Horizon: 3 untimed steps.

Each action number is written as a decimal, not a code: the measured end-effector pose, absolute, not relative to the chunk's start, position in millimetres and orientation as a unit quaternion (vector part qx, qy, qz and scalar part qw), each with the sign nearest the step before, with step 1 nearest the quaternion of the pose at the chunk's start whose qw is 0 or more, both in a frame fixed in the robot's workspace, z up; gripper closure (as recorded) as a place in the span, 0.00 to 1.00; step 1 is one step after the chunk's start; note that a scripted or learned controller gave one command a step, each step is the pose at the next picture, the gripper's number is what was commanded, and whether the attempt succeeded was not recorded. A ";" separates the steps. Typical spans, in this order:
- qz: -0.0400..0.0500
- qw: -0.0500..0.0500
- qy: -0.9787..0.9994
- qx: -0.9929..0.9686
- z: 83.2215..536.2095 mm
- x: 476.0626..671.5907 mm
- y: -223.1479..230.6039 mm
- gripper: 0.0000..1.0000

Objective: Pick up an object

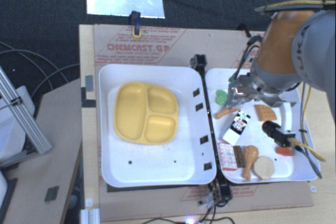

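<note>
My gripper (pixel 237 93) hangs low over the back left part of the right bin (pixel 299 173), under the grey and orange wrist. Close by its left side lies a green item (pixel 221 96). A tan stick (pixel 227 112) rests just in front of it. A white box with black spots (pixel 237 127) sits a little nearer the front. To the right of the gripper lies an orange cracker (pixel 265 112). Nothing can be seen held.
At the right bin's front lie a red-and-white packet (pixel 226 157), a brown bar (pixel 239 156), a drumstick (pixel 250 158), a round biscuit (pixel 264 167) and a small red piece (pixel 284 151). The left bin (pixel 110 165) holds a yellow divided plate (pixel 146 113).
</note>
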<state>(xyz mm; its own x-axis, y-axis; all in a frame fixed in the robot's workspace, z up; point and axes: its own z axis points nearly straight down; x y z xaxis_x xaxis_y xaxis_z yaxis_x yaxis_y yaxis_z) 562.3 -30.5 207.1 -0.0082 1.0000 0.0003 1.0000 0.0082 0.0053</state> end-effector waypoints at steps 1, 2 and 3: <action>-0.001 -0.002 0.707 0.707 182.6 507.3 -36.8 1.00; 0.002 0.000 0.710 0.704 184.4 533.5 6.8 1.00; 0.005 0.001 0.712 0.702 276.8 491.0 88.5 1.00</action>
<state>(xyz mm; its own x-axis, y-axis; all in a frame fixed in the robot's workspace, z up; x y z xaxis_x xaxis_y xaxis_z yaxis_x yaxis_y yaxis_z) 491.0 88.5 276.8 -0.0139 0.9999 0.0048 0.9999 0.0138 0.0082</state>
